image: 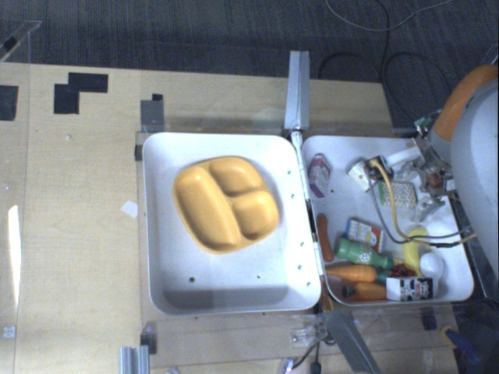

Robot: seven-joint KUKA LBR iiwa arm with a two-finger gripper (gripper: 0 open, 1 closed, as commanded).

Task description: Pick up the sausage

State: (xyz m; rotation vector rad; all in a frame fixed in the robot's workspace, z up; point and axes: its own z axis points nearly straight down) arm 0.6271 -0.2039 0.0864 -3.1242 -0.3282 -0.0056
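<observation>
The sausage (323, 238) is a thin reddish-brown stick lying lengthwise against the left wall of the right bin (343, 150). My gripper (430, 184) hangs over the bin's right side, well to the right of the sausage and a little farther back, with a yellow cable looping beside it. A cluttered wrist and the cable blur the gripper's tip. Nothing is seen held.
The left bin (156, 232) holds a yellow three-part tray (226, 202). Around the sausage lie a green bottle (362, 252), two carrots (352, 273), a purple packet (318, 174), a small carton (409, 288) and a white cup (431, 266). A metal divider (297, 92) stands behind the bins.
</observation>
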